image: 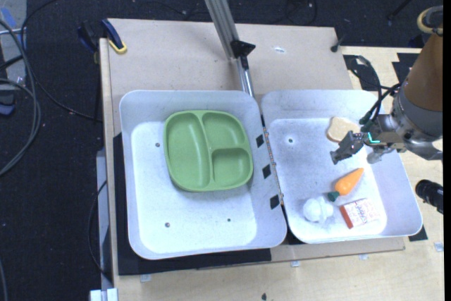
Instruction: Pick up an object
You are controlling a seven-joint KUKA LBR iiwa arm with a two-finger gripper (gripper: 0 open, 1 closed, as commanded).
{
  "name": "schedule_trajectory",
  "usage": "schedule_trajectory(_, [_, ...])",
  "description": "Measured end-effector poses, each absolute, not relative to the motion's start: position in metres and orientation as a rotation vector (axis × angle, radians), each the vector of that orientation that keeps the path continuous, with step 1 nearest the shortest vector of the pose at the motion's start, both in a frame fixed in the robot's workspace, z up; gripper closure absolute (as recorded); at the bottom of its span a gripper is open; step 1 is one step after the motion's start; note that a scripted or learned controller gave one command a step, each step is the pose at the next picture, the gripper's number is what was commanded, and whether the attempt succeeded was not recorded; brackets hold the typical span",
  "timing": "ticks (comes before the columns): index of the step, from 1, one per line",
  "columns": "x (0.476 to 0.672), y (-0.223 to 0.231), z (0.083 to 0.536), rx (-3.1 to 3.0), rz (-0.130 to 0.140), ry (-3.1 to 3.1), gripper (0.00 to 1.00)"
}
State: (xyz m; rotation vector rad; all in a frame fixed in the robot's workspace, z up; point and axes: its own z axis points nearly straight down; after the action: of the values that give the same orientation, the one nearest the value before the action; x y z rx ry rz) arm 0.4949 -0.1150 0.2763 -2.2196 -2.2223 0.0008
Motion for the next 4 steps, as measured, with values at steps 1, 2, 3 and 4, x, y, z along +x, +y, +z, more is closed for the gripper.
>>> schedule_trajectory(1, [0.495,-0.115,0.277,-2.220,0.000,-2.223,0.00])
schedule_trajectory(2, [0.493,-0.113,0.213,-2.220,0.005,-2.217,0.00])
schedule_trajectory(3, [0.500,-0.111,0.167,-2.219,0.005,-2.218,0.00])
schedule_trajectory(4, [0.497,-0.112,0.108,-2.226,-0.005,-2.225,0.00])
